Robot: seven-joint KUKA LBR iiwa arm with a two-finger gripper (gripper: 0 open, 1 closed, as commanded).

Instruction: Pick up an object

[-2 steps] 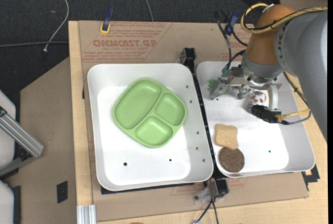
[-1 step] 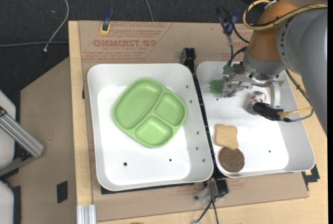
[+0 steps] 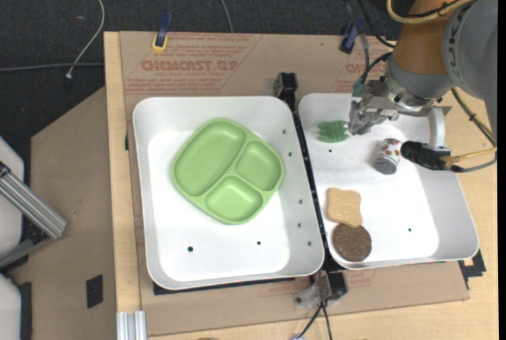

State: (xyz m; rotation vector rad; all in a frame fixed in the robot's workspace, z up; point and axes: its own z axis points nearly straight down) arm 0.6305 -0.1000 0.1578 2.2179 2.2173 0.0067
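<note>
My gripper hangs over the back left of the right bin, just right of a small green leafy object that lies on the bin floor. A small grey and red can lies a little right and in front of the gripper. Near the bin's front left sit a tan bread slice and a brown round patty. Nothing shows between the fingers.
The left bin holds a light green divided plate. A black clamp sits at the back between the bins. Cardboard surrounds both bins, with blue clips at the far edge.
</note>
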